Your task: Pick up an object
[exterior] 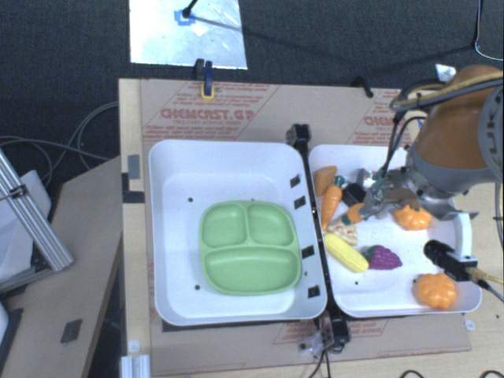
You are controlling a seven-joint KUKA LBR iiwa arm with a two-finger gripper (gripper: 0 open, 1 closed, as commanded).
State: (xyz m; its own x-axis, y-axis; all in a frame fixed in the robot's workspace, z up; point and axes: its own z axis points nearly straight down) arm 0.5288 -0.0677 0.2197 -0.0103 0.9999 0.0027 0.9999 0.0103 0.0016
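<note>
The right white bin (394, 305) holds several toy foods. An orange carrot (331, 203) lies beside a brown piece (324, 178) at its left wall. A yellow corn cob (346, 252) and a purple bunch of grapes (383, 257) lie at mid bin. One orange fruit (435, 290) sits near the front right corner, another (413, 218) further back. My gripper (373, 201) is low in the bin's back half, just right of a small orange piece (355, 211) and above a pale piece (341, 231). I see nothing clearly held.
The left white bin (177, 211) holds a green divided plate (250, 246). A black divider strip (311, 219) with clips separates the two bins. The arm's grey and orange body (457, 132) overhangs the right bin's back right part.
</note>
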